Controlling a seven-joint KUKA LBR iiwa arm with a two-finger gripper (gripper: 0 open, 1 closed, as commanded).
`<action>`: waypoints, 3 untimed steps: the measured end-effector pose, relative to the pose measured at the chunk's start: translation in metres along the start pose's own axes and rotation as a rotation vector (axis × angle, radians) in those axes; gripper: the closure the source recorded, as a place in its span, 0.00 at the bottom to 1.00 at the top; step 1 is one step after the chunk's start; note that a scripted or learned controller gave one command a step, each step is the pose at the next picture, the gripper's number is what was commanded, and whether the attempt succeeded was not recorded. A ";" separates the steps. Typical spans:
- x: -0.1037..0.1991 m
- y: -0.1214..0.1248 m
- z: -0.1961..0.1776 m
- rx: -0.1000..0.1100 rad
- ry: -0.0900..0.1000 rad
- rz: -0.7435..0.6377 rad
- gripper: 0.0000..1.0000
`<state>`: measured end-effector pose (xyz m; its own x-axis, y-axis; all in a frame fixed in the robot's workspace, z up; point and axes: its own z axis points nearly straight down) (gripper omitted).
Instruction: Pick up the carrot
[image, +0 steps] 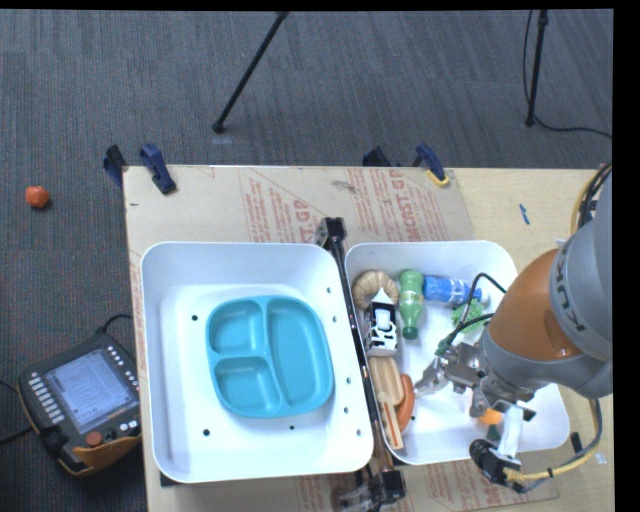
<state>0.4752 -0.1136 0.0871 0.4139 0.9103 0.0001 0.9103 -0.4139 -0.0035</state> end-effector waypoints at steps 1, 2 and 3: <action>-0.071 0.034 0.000 0.018 0.025 -0.101 0.00; -0.076 0.036 -0.046 0.005 0.009 -0.334 0.00; -0.070 0.065 -0.009 -0.001 0.000 -0.744 0.00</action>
